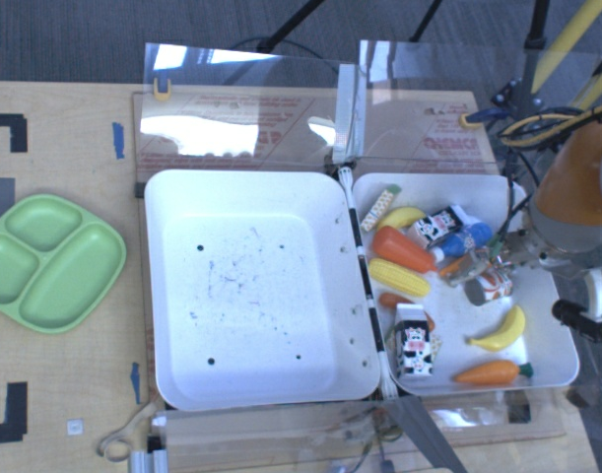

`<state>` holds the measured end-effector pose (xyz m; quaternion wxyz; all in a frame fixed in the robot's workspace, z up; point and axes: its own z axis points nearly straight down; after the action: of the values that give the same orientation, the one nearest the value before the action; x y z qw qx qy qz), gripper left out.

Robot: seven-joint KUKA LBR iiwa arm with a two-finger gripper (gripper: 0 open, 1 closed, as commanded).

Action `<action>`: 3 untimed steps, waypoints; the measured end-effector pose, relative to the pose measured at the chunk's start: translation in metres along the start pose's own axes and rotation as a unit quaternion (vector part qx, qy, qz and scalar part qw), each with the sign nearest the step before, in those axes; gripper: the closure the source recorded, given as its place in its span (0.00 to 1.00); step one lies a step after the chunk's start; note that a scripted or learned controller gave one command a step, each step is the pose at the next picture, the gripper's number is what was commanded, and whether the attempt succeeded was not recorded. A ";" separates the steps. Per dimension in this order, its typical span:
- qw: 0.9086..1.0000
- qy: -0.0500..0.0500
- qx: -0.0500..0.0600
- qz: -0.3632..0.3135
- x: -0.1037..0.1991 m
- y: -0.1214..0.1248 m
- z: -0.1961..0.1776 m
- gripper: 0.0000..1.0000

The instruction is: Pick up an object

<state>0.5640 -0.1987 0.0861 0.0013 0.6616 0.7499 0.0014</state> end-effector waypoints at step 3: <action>0.936 -0.001 0.002 0.351 -0.023 0.079 -0.018 1.00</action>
<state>0.6456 -0.2120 0.1040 0.0005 0.8829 0.4696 0.0000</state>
